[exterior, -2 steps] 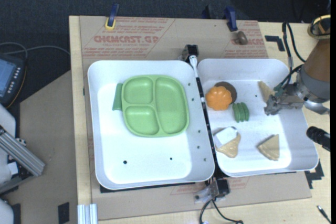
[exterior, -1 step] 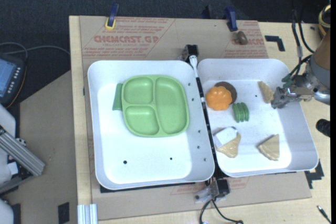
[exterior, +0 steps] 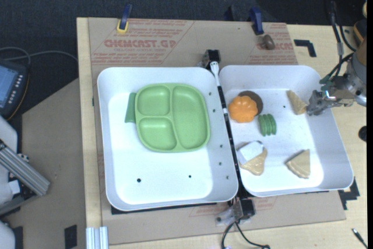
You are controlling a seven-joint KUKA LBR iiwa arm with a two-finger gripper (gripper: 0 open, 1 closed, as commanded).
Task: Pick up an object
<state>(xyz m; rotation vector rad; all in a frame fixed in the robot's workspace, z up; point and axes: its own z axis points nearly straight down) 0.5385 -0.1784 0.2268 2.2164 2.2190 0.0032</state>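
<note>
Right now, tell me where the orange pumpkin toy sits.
The orange pumpkin toy sits in the right bin, near its left wall, against a brown round piece, above-left of the green ridged piece.

My gripper (exterior: 316, 103) is looking like dull grey metal, matt rather than polished. The white bin (exterior: 326, 148) beneath me is showing smooth, faintly glossy plastic, and the bin beyond it (exterior: 116, 143) is looking the same. Far from my jaws, the green divided tray (exterior: 172, 117) is showing smooth matt plastic. Close by me, the tan wedge (exterior: 296, 102) is appearing rough and matt, like its fellow (exterior: 300, 164) further off. The orange pumpkin (exterior: 243, 108) is gleaming slightly. The board (exterior: 151, 38) under both bins is looking like matt brown printed paper.
</note>
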